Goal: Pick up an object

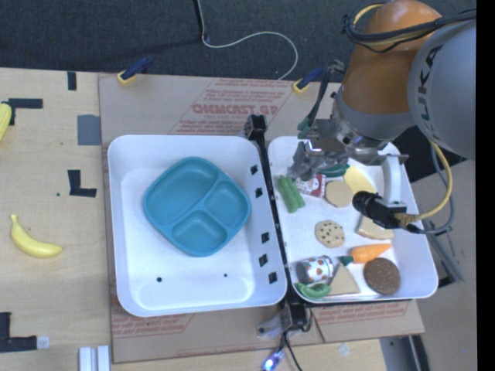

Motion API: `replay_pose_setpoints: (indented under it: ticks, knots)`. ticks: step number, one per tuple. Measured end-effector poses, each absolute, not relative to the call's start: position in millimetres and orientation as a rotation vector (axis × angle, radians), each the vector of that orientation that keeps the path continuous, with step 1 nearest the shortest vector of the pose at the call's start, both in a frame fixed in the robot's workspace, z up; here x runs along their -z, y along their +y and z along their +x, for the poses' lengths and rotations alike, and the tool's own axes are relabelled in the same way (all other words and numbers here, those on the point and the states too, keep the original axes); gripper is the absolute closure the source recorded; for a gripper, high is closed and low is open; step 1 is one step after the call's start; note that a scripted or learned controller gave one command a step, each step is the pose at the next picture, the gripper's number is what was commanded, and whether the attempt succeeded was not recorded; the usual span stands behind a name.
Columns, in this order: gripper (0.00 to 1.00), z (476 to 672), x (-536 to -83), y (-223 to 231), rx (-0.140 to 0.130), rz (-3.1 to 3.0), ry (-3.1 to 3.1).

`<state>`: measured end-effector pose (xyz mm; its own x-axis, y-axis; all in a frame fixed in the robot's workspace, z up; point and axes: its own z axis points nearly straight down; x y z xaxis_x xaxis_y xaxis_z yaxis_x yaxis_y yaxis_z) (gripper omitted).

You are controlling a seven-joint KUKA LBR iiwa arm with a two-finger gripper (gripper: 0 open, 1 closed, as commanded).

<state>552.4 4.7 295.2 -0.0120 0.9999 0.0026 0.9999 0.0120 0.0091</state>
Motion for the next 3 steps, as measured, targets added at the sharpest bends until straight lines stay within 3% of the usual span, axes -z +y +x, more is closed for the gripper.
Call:
replay_pose_setpoints:
  ticks: [1, 2, 3]
  knots:
    - [1.0, 503.6, -312, 25, 0.001, 2.219, 2.228]
    - [1.0, 483.3, -387, 78, -0.007, 2.211, 2.23]
    - [1.0, 483.7, -421, 105, -0.004, 2.215, 2.226]
